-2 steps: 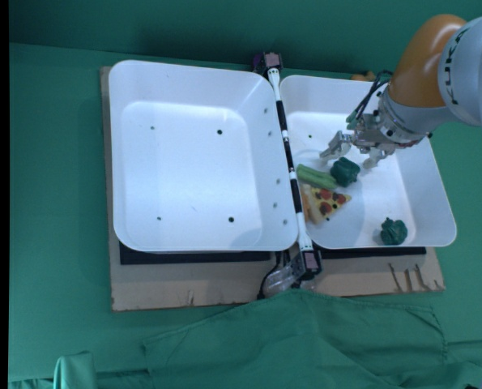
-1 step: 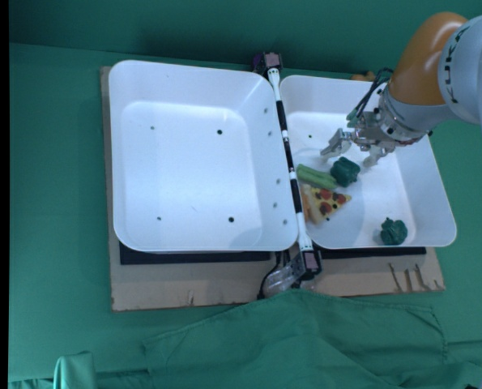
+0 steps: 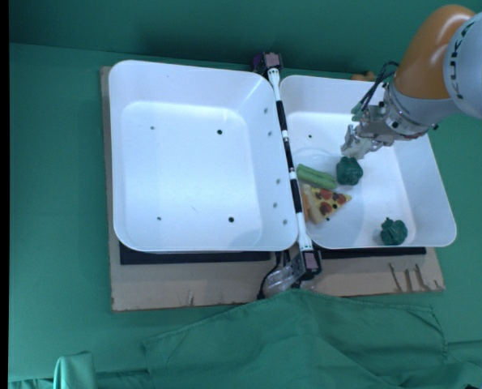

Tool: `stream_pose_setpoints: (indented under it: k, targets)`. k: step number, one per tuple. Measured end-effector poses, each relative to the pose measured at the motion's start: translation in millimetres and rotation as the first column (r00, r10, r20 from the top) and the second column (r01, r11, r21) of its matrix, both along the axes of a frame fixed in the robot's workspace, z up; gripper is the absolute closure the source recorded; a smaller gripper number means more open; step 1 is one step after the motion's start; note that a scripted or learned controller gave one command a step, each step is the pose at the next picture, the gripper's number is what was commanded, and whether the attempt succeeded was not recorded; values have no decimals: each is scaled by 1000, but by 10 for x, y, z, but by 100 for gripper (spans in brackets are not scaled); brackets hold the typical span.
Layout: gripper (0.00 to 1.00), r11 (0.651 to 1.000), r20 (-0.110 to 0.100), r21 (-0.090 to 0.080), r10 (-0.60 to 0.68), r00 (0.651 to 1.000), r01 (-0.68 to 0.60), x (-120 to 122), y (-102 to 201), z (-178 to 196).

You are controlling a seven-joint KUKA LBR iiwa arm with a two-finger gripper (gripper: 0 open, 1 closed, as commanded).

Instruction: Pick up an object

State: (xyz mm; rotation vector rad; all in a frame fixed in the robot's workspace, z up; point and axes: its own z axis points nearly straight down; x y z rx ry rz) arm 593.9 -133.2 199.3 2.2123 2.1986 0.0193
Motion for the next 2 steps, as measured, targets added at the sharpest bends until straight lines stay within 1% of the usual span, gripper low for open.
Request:
stream_pose_setpoints:
  k: [1,2]
  targets:
    - [100,1000,-13,4,4,1000,-4,-6,29,639]
    - [100,1000,-13,4,4,1000,-4,-46,26,1291]
